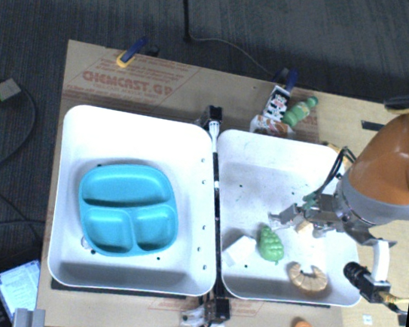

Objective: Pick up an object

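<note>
— While the gripper [305, 216] hangs over the right bin [266, 160], which way does the nearest object lie?

— The green toy [271, 244] sits just below and left of it in the view, on the bin floor, its long axis roughly up-down.

— Holding anything?

— No; the metal fingers look spread, nothing between them. A tan ring-shaped toy [308, 278] lies nearer the front wall.
</note>
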Controlling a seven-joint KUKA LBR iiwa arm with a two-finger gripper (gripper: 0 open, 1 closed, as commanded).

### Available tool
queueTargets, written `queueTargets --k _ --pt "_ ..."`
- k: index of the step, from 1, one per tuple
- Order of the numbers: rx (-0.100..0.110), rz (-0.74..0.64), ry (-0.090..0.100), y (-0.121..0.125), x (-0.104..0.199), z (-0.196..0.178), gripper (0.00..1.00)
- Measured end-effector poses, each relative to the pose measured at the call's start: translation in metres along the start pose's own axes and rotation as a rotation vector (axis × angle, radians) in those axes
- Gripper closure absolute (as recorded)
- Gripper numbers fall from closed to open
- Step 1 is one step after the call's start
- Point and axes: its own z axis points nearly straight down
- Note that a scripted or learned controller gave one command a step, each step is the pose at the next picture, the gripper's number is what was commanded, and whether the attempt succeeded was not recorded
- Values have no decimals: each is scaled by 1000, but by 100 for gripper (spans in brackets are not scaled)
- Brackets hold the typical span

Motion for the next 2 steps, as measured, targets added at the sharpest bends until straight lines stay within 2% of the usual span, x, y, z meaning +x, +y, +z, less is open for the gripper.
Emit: queueTargets --k 1,2 --pt "-7 1 -1 -4 -16 97 0" --pt "-10 3 -4 -4 -18 86 100"
